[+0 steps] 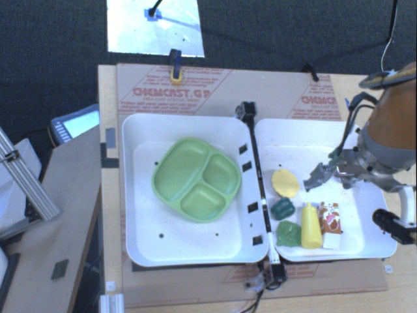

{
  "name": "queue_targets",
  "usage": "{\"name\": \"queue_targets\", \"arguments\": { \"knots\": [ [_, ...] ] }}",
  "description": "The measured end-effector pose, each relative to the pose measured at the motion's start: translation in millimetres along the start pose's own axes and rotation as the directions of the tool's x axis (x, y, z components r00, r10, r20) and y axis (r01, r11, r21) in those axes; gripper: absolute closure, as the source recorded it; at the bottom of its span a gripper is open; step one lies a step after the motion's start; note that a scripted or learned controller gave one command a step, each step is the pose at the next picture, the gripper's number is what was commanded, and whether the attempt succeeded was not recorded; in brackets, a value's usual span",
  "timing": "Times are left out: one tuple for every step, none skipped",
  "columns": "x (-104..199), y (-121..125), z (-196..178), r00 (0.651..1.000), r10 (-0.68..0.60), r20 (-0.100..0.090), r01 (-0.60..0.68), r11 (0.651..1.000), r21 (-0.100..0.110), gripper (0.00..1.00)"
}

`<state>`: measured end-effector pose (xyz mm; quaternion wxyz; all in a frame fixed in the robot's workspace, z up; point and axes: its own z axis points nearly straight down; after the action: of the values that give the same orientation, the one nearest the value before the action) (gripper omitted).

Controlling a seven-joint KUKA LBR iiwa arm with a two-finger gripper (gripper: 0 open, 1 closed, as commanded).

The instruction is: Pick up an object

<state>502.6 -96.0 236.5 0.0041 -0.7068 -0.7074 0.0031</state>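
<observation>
My gripper (317,177) hangs over the middle of the right bin (352,135), reaching in from the right. Its fingers point left toward a flat yellow piece (285,182), with a small gap between them and it. Nothing shows between the fingers. Just below the gripper stand a yellow bottle (311,225) and a red-and-white carton (331,222), side by side near the bin's front wall. Two dark green items lie to their left: one (283,208) under the yellow piece and one (287,233) at the front left corner.
The left bin (140,240) holds a light green divided plate (196,178). A black divider with clips (254,175) runs between the bins. The arm's orange and grey body (391,129) covers the right bin's right side.
</observation>
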Motion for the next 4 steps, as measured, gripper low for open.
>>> {"name": "queue_targets", "arguments": {
  "knots": [
    [0,2,-6,1.000,-0.002,0.001,0.002,1.000,-0.012,0.00],
    [6,0,38,1.000,0.000,0.001,0.000,1.000,-0.008,0.00],
    [10,4,81,1.000,0.000,0.000,0.000,1.000,-0.007,0.00],
    [9,-3,126,1.000,0.000,-0.003,0.000,1.000,-0.011,0.00]
  ]
}}
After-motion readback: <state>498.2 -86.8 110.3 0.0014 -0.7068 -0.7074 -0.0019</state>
